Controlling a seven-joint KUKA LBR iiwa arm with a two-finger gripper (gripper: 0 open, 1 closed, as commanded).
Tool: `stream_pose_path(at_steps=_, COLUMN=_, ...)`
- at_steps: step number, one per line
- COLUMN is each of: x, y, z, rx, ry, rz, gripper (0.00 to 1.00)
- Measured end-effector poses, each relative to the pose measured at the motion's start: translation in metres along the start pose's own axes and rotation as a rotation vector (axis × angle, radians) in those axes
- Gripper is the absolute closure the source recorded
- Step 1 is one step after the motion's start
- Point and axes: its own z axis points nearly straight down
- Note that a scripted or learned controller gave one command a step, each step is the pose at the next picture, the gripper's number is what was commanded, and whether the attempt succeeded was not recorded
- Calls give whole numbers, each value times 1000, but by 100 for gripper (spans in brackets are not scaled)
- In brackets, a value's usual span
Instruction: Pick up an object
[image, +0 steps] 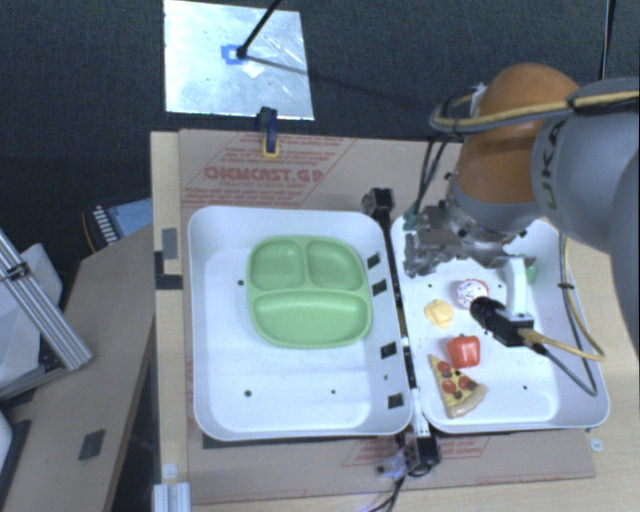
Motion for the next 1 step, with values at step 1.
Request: stream_pose_path(at_steps=1, x=51, y=14, z=-4, rx=-3, ry=1, rz=-1, gripper=100)
